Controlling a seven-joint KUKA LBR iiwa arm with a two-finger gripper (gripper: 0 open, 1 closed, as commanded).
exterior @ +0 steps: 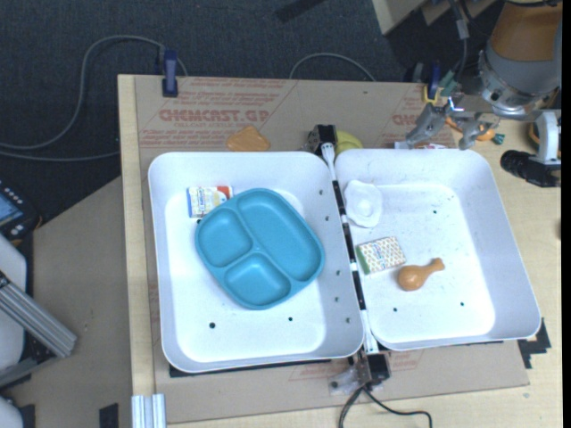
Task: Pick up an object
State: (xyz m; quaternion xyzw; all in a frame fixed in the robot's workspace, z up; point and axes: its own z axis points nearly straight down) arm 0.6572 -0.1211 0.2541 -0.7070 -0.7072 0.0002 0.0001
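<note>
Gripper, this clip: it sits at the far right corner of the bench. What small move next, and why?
Probably swing the gripper forward over the right bin and toward the tan pear-shaped toy. The gripper hangs beyond the bin's far rim, holding nothing, and its fingers look spread. The toy lies apart from the small patterned box, with bare floor around it.

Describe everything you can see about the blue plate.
The blue plate is a rounded tray, plastic by its look, split into three compartments by raised ridges. It lies flat and upright in the left bin, turned at an angle to the bin's walls. Its upper left edge meets or overlaps a small carton. Its compartments hold nothing.
</note>
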